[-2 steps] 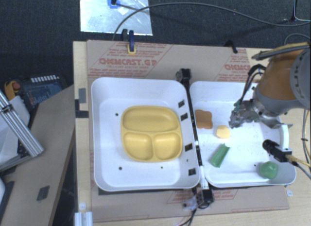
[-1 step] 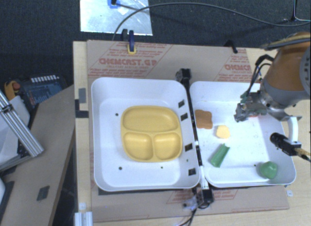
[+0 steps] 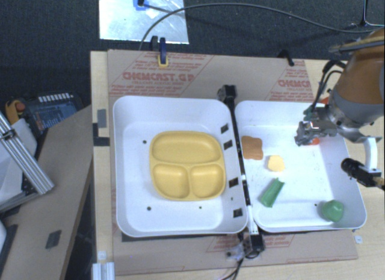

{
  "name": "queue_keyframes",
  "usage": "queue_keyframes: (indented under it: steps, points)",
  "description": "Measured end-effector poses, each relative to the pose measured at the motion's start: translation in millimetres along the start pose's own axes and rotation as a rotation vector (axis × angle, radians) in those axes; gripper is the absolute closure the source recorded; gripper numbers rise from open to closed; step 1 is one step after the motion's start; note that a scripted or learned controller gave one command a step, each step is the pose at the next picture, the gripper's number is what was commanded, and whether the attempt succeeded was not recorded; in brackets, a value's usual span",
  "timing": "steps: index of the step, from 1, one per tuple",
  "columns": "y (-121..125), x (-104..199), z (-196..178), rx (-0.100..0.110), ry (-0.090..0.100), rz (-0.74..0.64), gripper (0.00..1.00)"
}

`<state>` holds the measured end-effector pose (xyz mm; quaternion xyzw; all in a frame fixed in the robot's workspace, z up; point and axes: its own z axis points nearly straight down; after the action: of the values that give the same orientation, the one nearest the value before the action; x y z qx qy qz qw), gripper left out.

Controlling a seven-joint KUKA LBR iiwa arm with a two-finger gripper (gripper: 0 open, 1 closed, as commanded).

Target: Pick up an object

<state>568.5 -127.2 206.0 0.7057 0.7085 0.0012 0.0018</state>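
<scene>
Grey arm [image 3: 361, 92] apparently over right bin [image 3: 355, 212].

two shallow white bins sit side by side on the worktop [image 3: 99, 152]: the left bin [image 3: 129, 113] and the right bin [image 3: 337, 170]. the left bin holds one yellow divided tray [image 3: 185, 164] with three compartments. the right bin holds four loose things: one tan toast-like piece [image 3: 252, 147], one small yellow lump [image 3: 275, 164], one green stick-shaped piece [image 3: 271, 192], and one green rounded thing [image 3: 331, 210] at its 5 o'clock corner.
</scene>
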Motion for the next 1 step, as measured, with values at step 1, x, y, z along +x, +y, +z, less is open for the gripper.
queue_keyframes:
  steps: [1]
  points:
    - [-14.1,60.0,-5.4,0.004,0.003,-0.005,1.00]
